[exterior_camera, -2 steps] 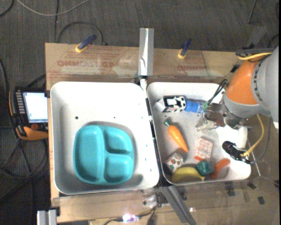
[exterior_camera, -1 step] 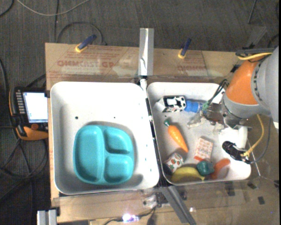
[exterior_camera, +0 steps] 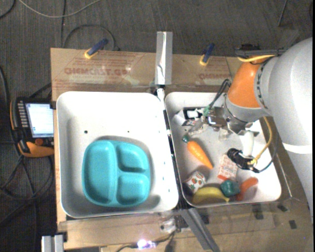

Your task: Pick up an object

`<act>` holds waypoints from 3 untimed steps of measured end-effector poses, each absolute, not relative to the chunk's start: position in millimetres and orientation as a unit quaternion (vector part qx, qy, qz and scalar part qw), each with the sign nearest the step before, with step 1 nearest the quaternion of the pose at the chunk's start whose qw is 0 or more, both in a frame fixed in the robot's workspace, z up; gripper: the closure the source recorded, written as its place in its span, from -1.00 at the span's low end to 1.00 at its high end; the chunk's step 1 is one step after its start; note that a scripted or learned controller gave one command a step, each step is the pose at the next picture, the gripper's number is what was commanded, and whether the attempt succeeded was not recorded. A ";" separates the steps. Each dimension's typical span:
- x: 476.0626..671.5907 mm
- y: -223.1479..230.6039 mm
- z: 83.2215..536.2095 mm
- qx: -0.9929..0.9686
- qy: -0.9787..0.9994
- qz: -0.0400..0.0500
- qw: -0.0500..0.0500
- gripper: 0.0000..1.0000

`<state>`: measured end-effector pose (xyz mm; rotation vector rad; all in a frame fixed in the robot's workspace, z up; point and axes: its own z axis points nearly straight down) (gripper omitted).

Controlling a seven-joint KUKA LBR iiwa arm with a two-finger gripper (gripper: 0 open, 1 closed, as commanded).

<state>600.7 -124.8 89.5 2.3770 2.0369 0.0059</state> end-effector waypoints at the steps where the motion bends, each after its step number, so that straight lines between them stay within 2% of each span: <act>1: 605.0 -109.8 148.2 0.709 0.705 -0.002 0.000 -1.00; 2: 596.6 -102.2 164.3 0.771 0.637 -0.002 -0.001 -1.00; 3: 599.0 -171.4 89.1 0.768 0.641 0.002 0.004 -1.00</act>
